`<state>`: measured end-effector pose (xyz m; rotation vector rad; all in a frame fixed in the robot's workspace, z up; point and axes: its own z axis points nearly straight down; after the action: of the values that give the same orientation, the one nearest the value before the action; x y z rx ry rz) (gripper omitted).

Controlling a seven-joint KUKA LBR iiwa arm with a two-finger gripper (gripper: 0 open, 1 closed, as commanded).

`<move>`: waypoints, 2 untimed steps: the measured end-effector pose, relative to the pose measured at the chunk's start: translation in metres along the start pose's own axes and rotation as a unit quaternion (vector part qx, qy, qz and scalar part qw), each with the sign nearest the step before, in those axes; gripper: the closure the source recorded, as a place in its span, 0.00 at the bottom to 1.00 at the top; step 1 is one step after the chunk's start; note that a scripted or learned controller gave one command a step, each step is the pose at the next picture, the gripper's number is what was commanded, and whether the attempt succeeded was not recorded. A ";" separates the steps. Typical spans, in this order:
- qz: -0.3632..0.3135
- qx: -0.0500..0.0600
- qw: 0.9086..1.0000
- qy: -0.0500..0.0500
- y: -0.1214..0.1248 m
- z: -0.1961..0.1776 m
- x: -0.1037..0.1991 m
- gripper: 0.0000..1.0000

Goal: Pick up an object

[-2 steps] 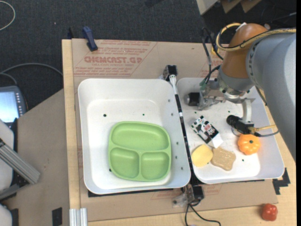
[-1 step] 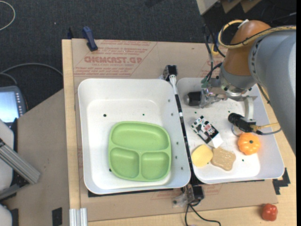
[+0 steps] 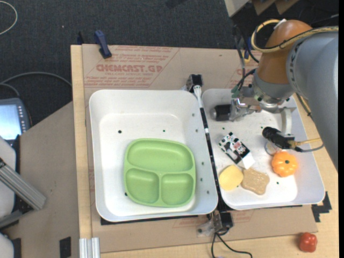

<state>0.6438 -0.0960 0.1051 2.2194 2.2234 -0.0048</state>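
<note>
Frankly, I cannot tell whether my jaws, hanging over the far end of the right bin [image 3: 303, 187], are open or closed; the small orange pumpkin [image 3: 284, 164] sits by that bin's right wall; it looks light, rounded and slippery, so I'd pinch across its widest middle.

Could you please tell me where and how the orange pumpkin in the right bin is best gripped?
Probably across the round body of the orange pumpkin, coming straight down from above: it stands apart from the tan cracker and the bin wall, so there is room on either side.
</note>
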 end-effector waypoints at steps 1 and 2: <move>0.000 -0.001 1.000 0.000 0.000 -0.010 0.000 1.00; -0.001 -0.003 1.000 -0.001 0.001 -0.020 0.000 1.00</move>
<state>0.6449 -0.0958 0.1256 2.2146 2.2210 -0.0012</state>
